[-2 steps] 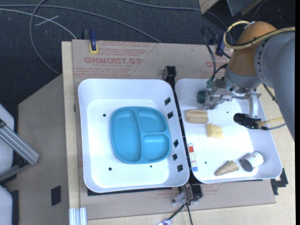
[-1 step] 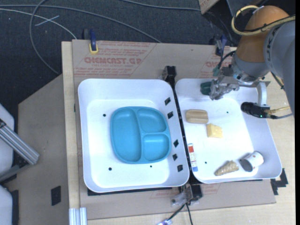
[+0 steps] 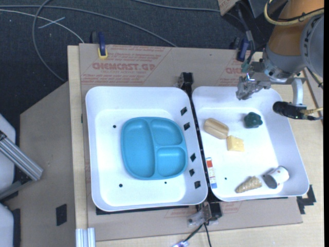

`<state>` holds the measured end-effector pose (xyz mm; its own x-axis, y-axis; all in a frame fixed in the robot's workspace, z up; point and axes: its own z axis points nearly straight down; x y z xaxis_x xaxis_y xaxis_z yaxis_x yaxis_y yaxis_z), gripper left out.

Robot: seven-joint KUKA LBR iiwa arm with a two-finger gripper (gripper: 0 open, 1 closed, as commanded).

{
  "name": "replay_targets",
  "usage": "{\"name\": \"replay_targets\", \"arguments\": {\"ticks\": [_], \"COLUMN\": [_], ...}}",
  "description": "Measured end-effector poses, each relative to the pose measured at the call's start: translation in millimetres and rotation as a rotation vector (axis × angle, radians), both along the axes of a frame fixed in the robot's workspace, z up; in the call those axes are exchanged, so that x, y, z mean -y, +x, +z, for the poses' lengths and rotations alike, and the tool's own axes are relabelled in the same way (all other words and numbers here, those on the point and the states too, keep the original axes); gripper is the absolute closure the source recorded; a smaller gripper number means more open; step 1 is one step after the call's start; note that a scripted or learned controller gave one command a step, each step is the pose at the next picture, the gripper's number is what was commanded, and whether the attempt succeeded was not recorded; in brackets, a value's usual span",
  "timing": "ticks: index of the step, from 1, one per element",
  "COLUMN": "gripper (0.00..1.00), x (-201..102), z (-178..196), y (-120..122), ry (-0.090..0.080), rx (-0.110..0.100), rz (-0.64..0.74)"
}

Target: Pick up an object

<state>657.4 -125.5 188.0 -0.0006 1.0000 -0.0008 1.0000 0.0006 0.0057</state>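
Hand [image 3: 249, 90] of mine hangs over the right bin's [image 3: 288, 153] far rim, grip unclear. Nearest lies a dark green lump [image 3: 252, 120], open white floor around it.

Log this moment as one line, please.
pincer above right bin's far edge | nothing seen held | nearest: dark green object | blue divided plate in left bin

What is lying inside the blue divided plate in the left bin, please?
The blue divided plate shows three bare compartments with nothing in them. It lies flat on the left bin, so the bin floor beneath it is covered and cannot be seen.
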Motion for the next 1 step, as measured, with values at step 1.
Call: {"name": "replay_targets", "arguments": {"ticks": [1], "gripper": [1.00], "x": [8.6], "z": [59.5], "y": [-1.0], "ry": [-0.001], "rx": [0.001], "rz": [0.000]}}
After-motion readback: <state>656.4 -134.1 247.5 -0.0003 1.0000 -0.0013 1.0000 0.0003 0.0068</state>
